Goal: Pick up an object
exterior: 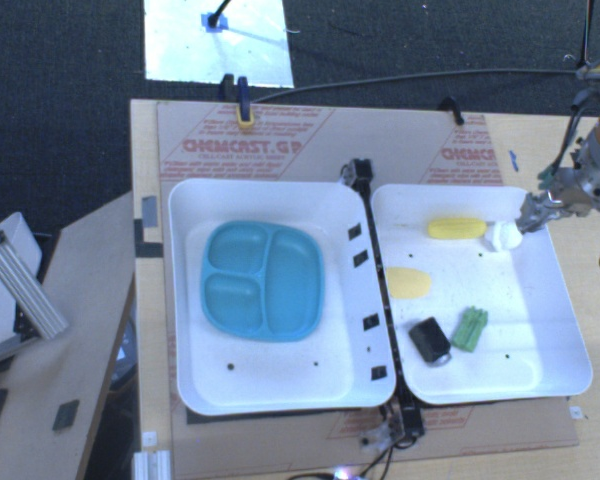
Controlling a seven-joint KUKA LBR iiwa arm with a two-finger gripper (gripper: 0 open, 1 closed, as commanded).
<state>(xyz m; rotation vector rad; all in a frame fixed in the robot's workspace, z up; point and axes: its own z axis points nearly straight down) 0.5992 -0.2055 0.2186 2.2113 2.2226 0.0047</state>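
The right bin (540, 368) holds several small objects. A yellow oblong piece (457, 229) lies near its far wall, with a small white object (502, 236) just to its right. A pale yellow half-round piece (408, 283) sits by the divider. Toward the front lie a black block (430, 339) and a green ridged block (470, 329). My gripper (533, 214) reaches in from the right at the bin's far right corner. Its tip is right beside the white object; whether they touch is unclear.
The left bin (195, 368) contains a blue divided plate (263, 280). A black clip strip (365, 268) runs along the shared wall between the bins. Cables cross the bench behind the bins. A white sheet (215, 28) lies on the floor at the back.
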